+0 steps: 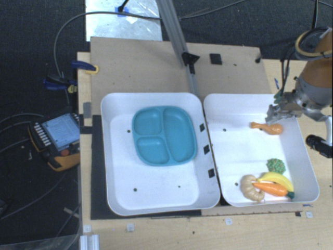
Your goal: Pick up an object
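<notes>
The arm (pixel 312 74) is reaching in over the right bin (pixel 237 155), and its gripper (pixel 274 113) is hanging low at that bin's far right side, directly above the thick end of the orange drumstick-shaped toy (pixel 266 127). The toy is lying flat on the right bin's floor near the far wall, narrow end pointing toward the middle of the bin. Whether the tool is touching it cannot be told from this angle, and how wide the tool is standing, or whether it has hold of anything, cannot be told either; nothing is visibly lifted off the floor.

Other candidates are sitting in the right bin's near right corner, well apart from the tool: a beige croissant-like piece (pixel 252 188), a carrot (pixel 271 189), a banana (pixel 278 179) and a green broccoli-like piece (pixel 276 165), all crowding together and touching. The left bin (pixel 117 139), adjoining the right bin, is holding a blue divided plate (pixel 164 135).

Judgement: the descent-and-grasp step is in hand, with the drumstick as the likely target. The next move is calling for a firm closure across the toy's thick end, then a straight lift. The rounded plastic is looking liable to slip or roll out.
</notes>
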You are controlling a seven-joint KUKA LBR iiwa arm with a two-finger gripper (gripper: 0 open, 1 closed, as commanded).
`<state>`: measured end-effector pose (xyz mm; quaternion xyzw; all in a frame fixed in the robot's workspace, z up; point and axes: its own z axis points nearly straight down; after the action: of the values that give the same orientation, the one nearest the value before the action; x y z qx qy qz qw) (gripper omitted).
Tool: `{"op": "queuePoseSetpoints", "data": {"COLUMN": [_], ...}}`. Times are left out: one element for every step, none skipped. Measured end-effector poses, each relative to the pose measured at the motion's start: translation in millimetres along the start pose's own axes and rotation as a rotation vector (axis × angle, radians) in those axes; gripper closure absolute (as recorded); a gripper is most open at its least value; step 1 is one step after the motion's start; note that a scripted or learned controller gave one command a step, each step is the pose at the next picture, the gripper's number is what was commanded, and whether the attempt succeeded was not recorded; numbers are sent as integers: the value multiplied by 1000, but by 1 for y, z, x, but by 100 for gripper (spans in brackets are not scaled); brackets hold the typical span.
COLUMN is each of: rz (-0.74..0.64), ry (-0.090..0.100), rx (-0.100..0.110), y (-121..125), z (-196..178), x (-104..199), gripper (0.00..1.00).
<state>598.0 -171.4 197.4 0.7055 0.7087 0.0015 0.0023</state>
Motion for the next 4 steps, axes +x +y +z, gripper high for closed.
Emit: {"op": "queuePoseSetpoints", "data": {"rz": [-1,-5,-5,-6], "ry": [0,3,3,4], "rx": [0,4,5,5], "y": [2,-12,-11,-25], "z": [-46,-51,-46,-51], "x": [0,60,115,174], "gripper": [100,100,100,100]}}
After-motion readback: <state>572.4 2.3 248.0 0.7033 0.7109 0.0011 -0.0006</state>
